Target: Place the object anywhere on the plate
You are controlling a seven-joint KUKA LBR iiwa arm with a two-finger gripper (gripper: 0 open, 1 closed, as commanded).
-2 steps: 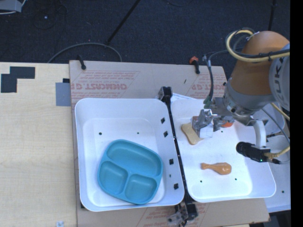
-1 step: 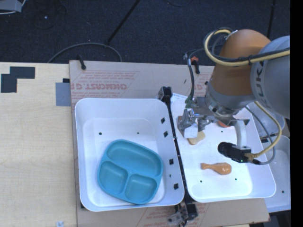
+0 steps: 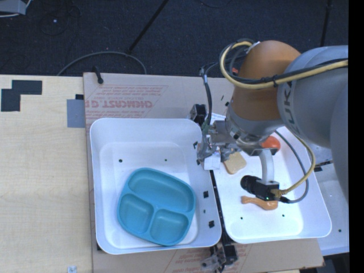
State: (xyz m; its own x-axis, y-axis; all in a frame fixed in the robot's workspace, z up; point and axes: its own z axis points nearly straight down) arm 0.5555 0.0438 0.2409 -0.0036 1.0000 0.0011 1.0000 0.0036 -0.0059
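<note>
Background: dark carpeted floor (image 3: 114,27) with loose cables. In front of it is a pale wooden bench (image 3: 40,169) with a printed cardboard sheet (image 3: 125,98) under the bins.

Arm (image 3: 318,95): reaches in from the right, orange band over the right bin (image 3: 307,220).

Left bin (image 3: 108,135): holds a blue three-compartment plate (image 3: 153,206), lying flat toward the near side. Nothing is on it.

Gripper (image 3: 210,152): sits low over the wall shared by the two bins. The wrist hardware hides it, so I cannot tell whether it is wide, narrow or holding anything.

Likely task object: a tan piece (image 3: 235,163), perhaps toy bread, in the right bin just beside the gripper on its right. It is not on the plate.

Also in the right bin:
- an orange curved item (image 3: 261,203), nearer the camera
- a red-orange item (image 3: 273,143), partly hidden behind the wrist

Handling (judgement): the tan piece looks light, matte and probably foam or soft plastic. I expect it to give a little under pressure, to be neither fragile nor slippery, and to slide if nudged. Best hold is across its narrower width, near the middle.

Orientation: the piece lies flat. Its long axis seems to run diagonally, from near-left to far-right, with a blunter end toward the bin wall. The outline is small, so this reading is tentative.
</note>
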